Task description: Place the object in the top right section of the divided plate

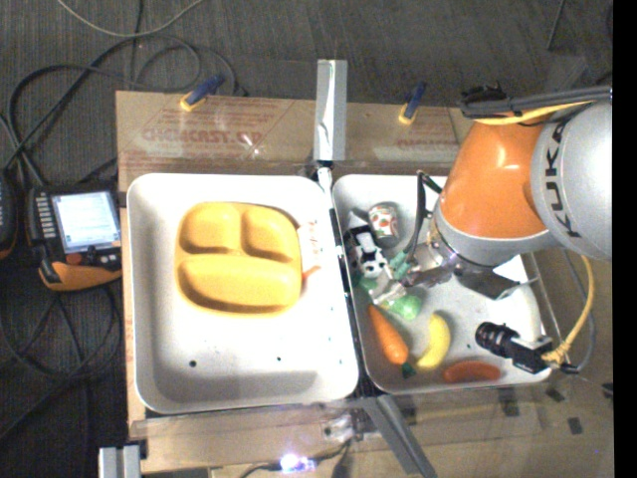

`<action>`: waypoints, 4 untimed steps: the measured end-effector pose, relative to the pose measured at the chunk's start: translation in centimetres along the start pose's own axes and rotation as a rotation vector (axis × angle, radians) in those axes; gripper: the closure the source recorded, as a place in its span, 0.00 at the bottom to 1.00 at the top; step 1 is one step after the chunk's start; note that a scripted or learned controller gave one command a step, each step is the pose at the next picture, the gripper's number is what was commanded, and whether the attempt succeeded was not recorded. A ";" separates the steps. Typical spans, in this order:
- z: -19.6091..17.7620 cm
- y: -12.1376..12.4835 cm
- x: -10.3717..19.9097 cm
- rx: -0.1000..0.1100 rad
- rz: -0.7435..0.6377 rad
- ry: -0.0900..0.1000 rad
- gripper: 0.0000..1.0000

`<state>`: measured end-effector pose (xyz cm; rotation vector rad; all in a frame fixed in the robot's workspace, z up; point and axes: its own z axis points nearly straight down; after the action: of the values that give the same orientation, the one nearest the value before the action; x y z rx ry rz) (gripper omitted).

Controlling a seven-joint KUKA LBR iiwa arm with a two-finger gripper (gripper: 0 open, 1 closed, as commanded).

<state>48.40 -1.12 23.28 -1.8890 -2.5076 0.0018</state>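
Nearest the camera from the gripper (pixel 388 283) lies a red sausage-shaped piece (pixel 471 371) by the front wall of the right bin (pixel 546 312). A yellow banana (pixel 434 342) and an orange carrot (pixel 389 337) lie a little closer to the gripper. A green object (pixel 404 307) sits right against the gripper's tip. Whether the gripper grasps it or is released cannot be told. Just beyond the gripper are a black-and-white item (pixel 364 251) and a small round can (pixel 383 220). To the gripper's left, the yellow divided plate (pixel 239 257) rests in the left bin (pixel 141 297).
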 end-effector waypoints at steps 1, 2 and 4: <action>-0.9 -1.6 -5.6 -0.001 -0.291 -0.003 1.00; 3.7 -0.7 -2.0 0.003 0.269 0.000 1.00; 5.0 -1.3 -4.4 0.000 -0.062 0.000 1.00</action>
<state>48.38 -5.70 18.29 -1.8102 -2.5653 0.0021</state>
